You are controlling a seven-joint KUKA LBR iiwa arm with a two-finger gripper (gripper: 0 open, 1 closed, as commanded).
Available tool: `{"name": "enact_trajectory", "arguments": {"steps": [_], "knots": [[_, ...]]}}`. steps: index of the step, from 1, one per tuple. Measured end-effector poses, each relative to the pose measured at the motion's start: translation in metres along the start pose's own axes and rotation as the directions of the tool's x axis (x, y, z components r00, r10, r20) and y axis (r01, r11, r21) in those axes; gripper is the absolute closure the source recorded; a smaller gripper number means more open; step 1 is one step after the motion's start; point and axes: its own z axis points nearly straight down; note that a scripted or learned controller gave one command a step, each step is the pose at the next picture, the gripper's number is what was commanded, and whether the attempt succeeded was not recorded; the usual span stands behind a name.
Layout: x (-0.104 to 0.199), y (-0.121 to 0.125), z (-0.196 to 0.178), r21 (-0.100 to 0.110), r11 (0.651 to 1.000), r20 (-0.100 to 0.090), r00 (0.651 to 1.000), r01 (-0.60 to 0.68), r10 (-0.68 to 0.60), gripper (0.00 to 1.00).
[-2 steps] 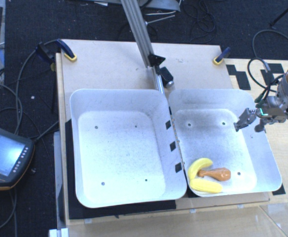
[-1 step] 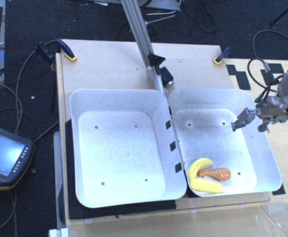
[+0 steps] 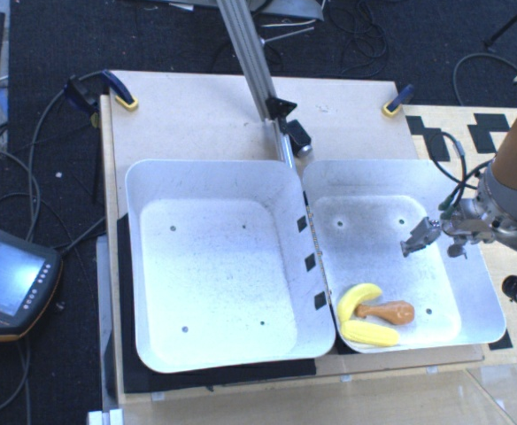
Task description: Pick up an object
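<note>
A yellow banana (image 3: pixel 361 315) lies curled at the front of the right bin (image 3: pixel 374 211), close to the divider. An orange-brown toy drumstick (image 3: pixel 388 312) rests across it, thick end to the right. My gripper (image 3: pixel 418 238) hangs over the right side of the same bin, above and to the right of the two objects, well apart from them. One dark finger (image 3: pixel 420 235) points left and down; nothing shows between the fingers. The grey arm (image 3: pixel 506 193) enters from the right edge.
The left bin (image 3: pixel 152 202) lies beside the right one, joined along a raised divider (image 3: pixel 312 255) with black marks. A metal pole (image 3: pixel 250 51) rises behind the bins. A teach pendant (image 3: pixel 11 282) and cables lie on the floor at left.
</note>
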Motion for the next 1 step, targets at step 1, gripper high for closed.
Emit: {"name": "enact_trajectory", "arguments": {"steps": [1], "knots": [[-0.0058,-0.0016,0.0608,0.001,1.0,0.0,1.0,-0.001,0.001,0.0]]}}
